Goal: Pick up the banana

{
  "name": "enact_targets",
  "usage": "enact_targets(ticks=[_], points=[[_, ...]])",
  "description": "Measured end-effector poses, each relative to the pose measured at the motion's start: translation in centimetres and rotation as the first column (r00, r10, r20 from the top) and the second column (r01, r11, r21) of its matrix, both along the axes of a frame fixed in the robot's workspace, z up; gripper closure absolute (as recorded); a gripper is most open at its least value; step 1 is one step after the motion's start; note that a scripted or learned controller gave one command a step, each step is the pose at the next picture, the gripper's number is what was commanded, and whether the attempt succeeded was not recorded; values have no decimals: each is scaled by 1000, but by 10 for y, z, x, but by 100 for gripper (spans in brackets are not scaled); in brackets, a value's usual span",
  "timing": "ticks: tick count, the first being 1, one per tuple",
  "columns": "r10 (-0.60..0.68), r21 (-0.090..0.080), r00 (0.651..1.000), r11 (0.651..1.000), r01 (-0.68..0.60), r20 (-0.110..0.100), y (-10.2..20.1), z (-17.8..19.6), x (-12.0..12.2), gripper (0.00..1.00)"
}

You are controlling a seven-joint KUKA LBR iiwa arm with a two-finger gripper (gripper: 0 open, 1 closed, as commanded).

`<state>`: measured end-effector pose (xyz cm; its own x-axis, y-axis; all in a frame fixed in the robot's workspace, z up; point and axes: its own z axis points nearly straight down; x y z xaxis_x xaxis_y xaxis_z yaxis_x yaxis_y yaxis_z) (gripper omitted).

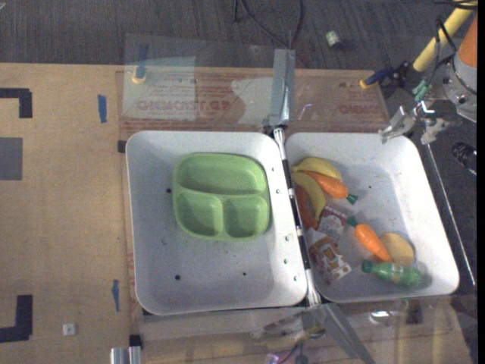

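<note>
The banana (314, 174) lies in the right bin (394, 165), against its left wall near the far corner, with a carrot (330, 186) lying across it. Toward the bin's near right corner sit a second carrot (370, 239), a lemon (398, 248) and a green bottle (392, 273). The left bin (151, 203) holds a green divided plate (222, 196). The pincer (413, 122) hovers above the right bin's far right corner, released, grasping nothing.
</note>
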<state>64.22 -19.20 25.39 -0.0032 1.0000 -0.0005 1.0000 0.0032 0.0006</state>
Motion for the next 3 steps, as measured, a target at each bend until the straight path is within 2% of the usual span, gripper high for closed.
enact_targets(ticks=[1,2,3], points=[[125,1,992,992,-125,0,55,-120,-58,0],[105,-1,994,995,-105,-7,88,-164,25,0],[107,2,994,994,-107,-13,90,-153,24,100]])
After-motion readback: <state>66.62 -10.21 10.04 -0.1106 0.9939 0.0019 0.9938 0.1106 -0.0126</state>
